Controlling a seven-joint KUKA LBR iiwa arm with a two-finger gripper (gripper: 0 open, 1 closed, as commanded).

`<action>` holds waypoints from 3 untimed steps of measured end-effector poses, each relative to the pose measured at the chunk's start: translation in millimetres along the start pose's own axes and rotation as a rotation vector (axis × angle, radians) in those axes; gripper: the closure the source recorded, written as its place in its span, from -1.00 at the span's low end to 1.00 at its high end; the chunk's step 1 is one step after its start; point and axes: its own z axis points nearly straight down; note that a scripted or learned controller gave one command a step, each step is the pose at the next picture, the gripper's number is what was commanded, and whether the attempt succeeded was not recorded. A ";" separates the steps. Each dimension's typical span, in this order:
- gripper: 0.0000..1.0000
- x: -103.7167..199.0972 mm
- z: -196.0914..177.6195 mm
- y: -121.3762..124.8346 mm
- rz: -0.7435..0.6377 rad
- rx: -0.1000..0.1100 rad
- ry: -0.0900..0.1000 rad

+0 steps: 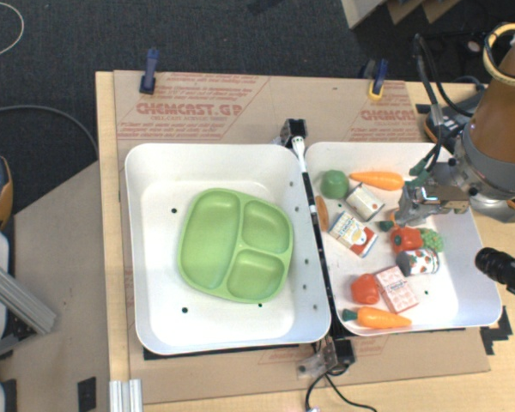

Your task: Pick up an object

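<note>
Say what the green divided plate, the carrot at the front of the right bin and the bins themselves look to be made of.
Green divided plate: likely moulded plastic, matte, one even colour with soft rounded ridges. Front carrot: probably toy plastic, smooth with a slight sheen. Bins: seemingly thin formed white plastic, with rounded corners and a faint gloss.

The arm [498, 140] is a thick, rounded grey body with a wide orange band above the wrist, its surface smooth and slightly glossy. Black cables run along its upper side in loose loops toward the wrist. The gripper [418, 206] is a blocky metallic-grey assembly with a small green mark near its top.
</note>
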 end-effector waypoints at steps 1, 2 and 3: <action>1.00 71.4 -105.2 42.0 -0.009 -0.012 0.001; 1.00 120.9 -235.5 -2.9 -0.009 -0.015 0.006; 1.00 201.0 -226.2 -2.0 -0.010 0.001 0.003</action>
